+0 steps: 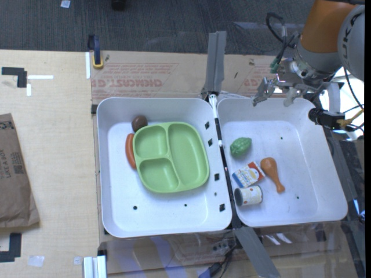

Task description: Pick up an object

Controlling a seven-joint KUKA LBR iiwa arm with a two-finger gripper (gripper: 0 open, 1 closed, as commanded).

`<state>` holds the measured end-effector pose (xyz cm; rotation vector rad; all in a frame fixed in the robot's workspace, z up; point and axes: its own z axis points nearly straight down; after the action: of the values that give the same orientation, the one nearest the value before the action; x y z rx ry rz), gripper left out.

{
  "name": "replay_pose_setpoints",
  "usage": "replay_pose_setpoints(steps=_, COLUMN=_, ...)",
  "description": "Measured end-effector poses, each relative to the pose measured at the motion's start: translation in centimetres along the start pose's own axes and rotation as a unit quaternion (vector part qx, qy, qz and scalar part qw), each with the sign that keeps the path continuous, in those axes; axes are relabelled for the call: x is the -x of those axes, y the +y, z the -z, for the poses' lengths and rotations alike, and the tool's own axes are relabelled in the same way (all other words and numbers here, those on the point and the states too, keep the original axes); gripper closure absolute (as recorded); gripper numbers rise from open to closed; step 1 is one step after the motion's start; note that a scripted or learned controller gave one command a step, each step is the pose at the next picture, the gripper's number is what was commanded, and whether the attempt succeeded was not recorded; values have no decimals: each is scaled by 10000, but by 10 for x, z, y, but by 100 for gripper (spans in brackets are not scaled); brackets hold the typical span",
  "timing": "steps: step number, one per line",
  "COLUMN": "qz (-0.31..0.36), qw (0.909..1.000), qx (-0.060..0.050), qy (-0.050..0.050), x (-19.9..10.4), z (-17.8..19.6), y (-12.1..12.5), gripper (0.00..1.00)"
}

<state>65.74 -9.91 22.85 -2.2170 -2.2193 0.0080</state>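
The right bin (313, 155) holds a green leafy toy (240, 146), an orange drumstick (271, 172), a small white and red carton (246, 175) and a white can (249, 196) lying on its side. My gripper (276, 98) hangs over the bin's far rim, well above and behind these objects. Its fingers are spread open with nothing between them.
The left bin (116, 201) holds a green divided plate (171, 155), a brown round item (139, 123) and an orange-red sausage shape (130, 150) tucked by the plate's left edge. A grey divider (215, 62) stands behind the bins. A brown paper bag (14, 172) lies far left.
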Motion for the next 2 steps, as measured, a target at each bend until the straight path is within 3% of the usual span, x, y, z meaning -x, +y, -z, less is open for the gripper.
replay_pose_setpoints(steps=1, qz=-411, qw=9992, qx=-3, qy=1, x=26, z=-38, y=1, gripper=0)
replay_pose_setpoints(steps=2, qz=-732, qw=9973, qx=-3, qy=3, x=16, z=-114, y=-52, gripper=0)
